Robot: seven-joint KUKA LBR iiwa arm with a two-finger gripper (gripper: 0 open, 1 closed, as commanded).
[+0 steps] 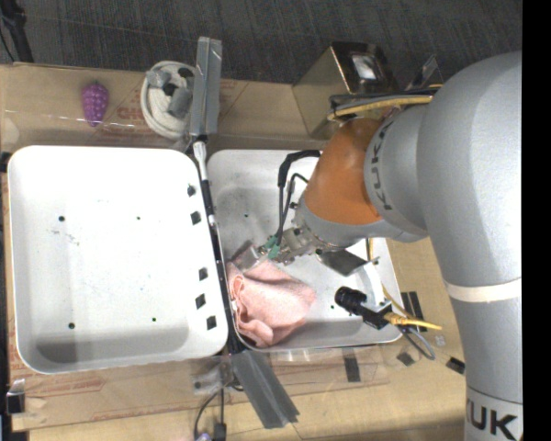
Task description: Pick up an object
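Overhead, at a slant: a cardboard-brown worktop (46,108) carrying two shallow white bins side by side. Left-hand bin (101,159) bare inside. Right-hand bin (248,173) holding a crumpled pink cloth (274,303), bunched into the bin's lower corner against the wall shared with its neighbour, probably soft and easy to pinch by a raised fold. Grey arm (477,182) with orange band reaching in from the right, wrist bent down into the right-hand bin so as to bring the gripper (277,246) low over the cloth's upper edge, just beside it or perhaps touching; cannot tell which. Cannot tell either whether gripper apart or together, tip too small and cluttered to read. No cloth visibly caught in it, so pick judged not yet made. Along the worktop's far edge, outside the bins, a small purple object (94,102) and a white coil (168,99), well apart from the gripper and likely out of play.
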